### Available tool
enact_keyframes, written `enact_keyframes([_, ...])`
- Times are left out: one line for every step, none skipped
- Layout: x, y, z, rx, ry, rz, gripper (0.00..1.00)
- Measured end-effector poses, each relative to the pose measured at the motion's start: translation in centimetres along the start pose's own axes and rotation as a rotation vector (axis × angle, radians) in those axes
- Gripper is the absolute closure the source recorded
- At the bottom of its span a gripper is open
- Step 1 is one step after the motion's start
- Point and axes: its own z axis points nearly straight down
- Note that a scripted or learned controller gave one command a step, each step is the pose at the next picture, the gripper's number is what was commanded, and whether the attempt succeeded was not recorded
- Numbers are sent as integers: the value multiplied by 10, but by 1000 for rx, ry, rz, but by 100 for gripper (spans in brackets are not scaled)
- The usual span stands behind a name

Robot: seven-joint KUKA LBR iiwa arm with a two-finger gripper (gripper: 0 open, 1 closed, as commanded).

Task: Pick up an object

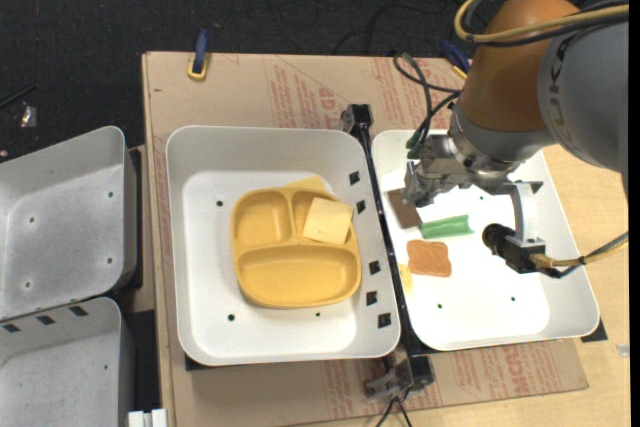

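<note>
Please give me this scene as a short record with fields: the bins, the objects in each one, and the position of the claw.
left bin: holds a yellow divided tray
on tray: pale yellow block, in the upper right compartment
right bin: green piece, orange piece, brown piece
claw: low over the right bin's left part, above the green piece
claw state: cannot tell

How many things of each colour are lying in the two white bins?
Yellow: 2, the yellow divided tray and the pale yellow block resting on it
Green: 1, the green piece
Orange: 1, the orange piece
Brown: 1, the brown piece
Total: 5
</note>
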Motion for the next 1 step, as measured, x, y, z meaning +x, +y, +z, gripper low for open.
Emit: enact_keyframes([62, 12, 9, 2, 0, 0, 100])
